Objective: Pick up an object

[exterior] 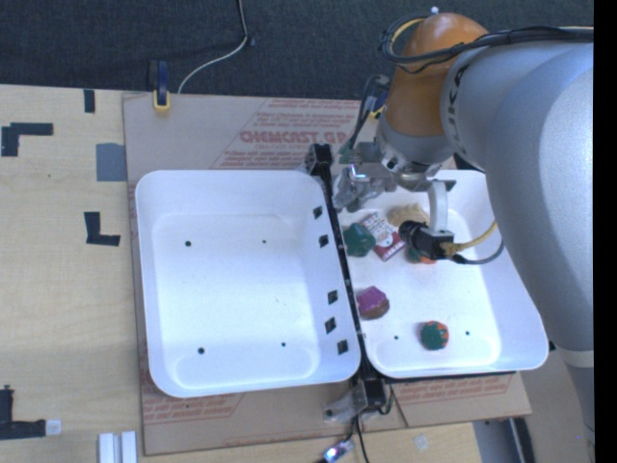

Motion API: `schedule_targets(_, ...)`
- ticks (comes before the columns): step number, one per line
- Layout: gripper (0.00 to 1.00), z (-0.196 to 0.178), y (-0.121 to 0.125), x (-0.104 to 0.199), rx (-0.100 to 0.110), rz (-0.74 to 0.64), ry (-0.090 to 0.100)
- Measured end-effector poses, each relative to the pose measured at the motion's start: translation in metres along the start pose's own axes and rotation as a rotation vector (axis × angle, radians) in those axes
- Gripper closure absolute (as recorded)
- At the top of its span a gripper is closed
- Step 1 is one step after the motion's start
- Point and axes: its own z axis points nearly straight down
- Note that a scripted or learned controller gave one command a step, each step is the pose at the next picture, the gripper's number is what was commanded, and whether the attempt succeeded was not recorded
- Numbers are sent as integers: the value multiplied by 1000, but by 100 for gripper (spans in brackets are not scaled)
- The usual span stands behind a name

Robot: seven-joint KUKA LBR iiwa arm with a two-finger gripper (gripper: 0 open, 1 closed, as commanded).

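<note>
Green-red ball [434, 335] near bin rim [453, 367]

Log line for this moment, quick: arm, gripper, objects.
arm: over right bin | gripper: near divider, grasp unclear | objects: green piece, purple lump, green-red ball in bin | left bin

The grey arm comes in from the right, its thick link filling the upper right corner. The orange band sits just above the wrist, which points downward and to the left. Below it the metal two-finger tool [359, 193] hangs low, cables looping beside it.
</note>
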Motion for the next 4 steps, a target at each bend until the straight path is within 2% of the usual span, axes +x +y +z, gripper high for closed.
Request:
schedule_targets(1,100,-150,-16,40,-6,5,-1)
schedule_targets(2,100,-136,-89,-33,14,20,-6)
schedule_targets(3,100,-258,-60,27,-3,6,-2)
schedule_targets(4,100,-205,-122,-33,18,19,-4)
